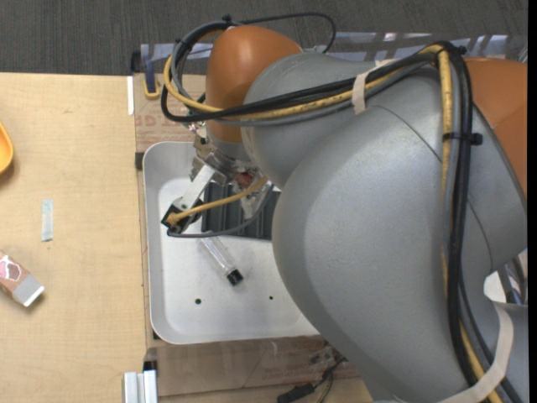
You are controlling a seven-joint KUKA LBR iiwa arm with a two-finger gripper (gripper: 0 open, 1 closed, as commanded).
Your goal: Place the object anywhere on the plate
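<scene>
The arm fills the right of the frame. Its end effector (220,193) is low in the white bin (159,309); its opening cannot be told. A clear tube with a black cap (221,260) lies just below it, apart.

No text, label, brand or number can be read here. Faint reddish marks show on the brown cardboard strip (155,124) up and to the left of the gripper (220,193) (they may be letters, but they are too faint to make out).
</scene>
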